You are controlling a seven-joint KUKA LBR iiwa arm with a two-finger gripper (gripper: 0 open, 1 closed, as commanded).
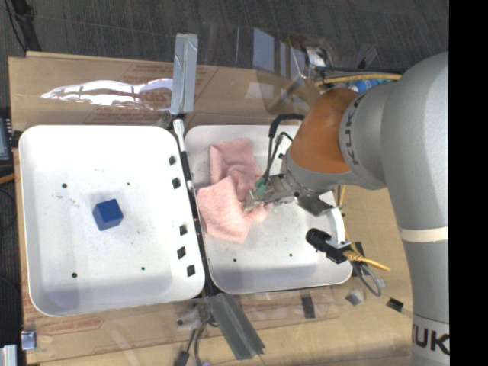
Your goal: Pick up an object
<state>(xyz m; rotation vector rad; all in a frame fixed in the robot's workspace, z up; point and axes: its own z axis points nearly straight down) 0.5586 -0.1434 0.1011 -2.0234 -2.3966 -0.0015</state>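
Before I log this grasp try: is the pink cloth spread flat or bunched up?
Bunched. The pink cloth lies crumpled in the right bin, with folds and overlapping layers, and the gripper is at its right edge.

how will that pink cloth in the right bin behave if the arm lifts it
The pink cloth lies crumpled in folds, so it is probably floppy and would drape and hang. It looks thin, so likely light. A pinched fold might slip out.

Probably a robotics lab: a grey industrial arm (396, 136) reaches over 2 white bins (46, 280) on a cardboard-covered bench (99, 90), with loose cables (366, 265) and dark carpet (114, 6) beyond.
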